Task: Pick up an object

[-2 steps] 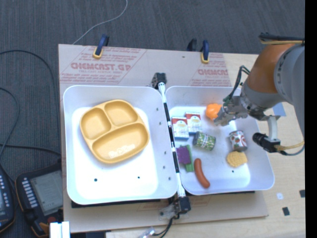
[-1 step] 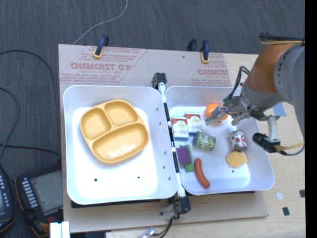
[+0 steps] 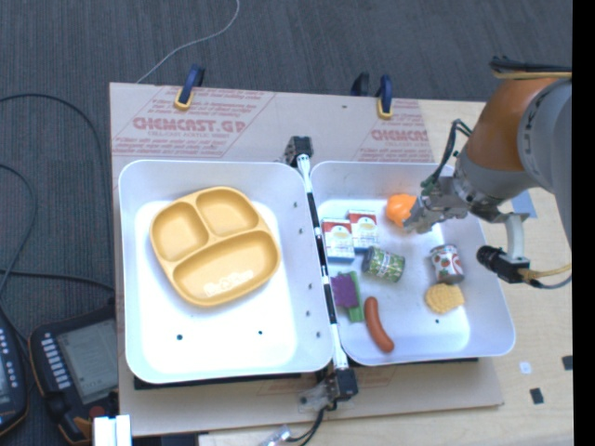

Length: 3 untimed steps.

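Two bins sit side by side on the bench. The left bin has just a divided plate in it, toward the back left. The right bin holds everything else: two small cartons by the divider, a can just right of them, a ball behind that with the gripper right next to it, then a jar, a cracker in front of it, a sausage at the front and an eggplant near the divider
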Each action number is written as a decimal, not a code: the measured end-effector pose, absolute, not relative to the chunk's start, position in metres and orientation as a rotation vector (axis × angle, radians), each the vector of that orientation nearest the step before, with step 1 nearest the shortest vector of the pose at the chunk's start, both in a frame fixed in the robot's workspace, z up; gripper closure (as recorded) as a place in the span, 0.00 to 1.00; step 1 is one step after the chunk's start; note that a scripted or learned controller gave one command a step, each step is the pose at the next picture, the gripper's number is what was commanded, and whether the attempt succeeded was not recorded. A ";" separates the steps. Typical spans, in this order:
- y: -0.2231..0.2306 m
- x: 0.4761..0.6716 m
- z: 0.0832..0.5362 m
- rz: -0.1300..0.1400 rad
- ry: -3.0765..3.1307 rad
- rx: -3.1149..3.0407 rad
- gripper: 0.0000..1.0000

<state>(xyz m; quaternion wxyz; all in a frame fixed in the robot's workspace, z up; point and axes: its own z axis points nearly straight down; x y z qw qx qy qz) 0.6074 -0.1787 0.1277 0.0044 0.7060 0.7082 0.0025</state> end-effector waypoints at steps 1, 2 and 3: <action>-0.179 0.607 0.127 0.007 2.219 2.212 0.00; -0.178 0.608 0.138 0.009 2.219 2.211 1.00; -0.178 0.608 0.137 0.009 2.220 2.211 0.00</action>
